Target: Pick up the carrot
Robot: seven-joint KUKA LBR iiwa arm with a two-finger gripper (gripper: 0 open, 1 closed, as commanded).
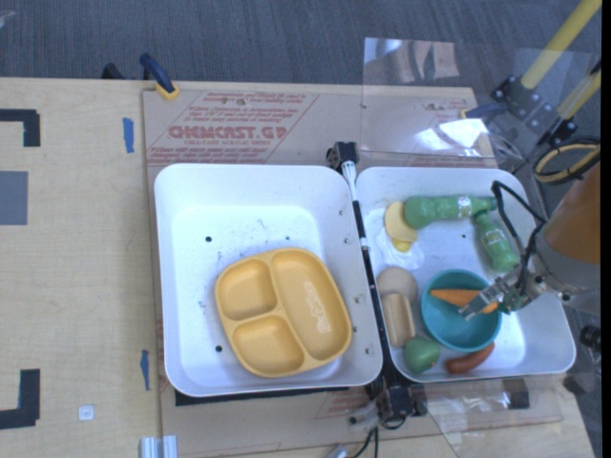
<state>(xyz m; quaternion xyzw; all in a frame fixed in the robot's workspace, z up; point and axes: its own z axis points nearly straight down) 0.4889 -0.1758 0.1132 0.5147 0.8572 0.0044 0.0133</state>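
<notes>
Carrot (454, 297) lies in blue bowl (462, 328), seemingly clamped by end effector (494, 301).

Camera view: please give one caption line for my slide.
Gripper reaching the carrot in the blue bowl, right bin.

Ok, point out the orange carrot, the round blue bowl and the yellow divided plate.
orange carrot (452, 297), camera view, its thick middle.
round blue bowl (441, 329), camera view, its left wall.
yellow divided plate (307, 295), camera view, its large compartment.

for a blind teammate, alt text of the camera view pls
The gripper reaches over a carrot lying in a blue bowl in the right bin; the left bin holds a yellow divided plate.
</notes>
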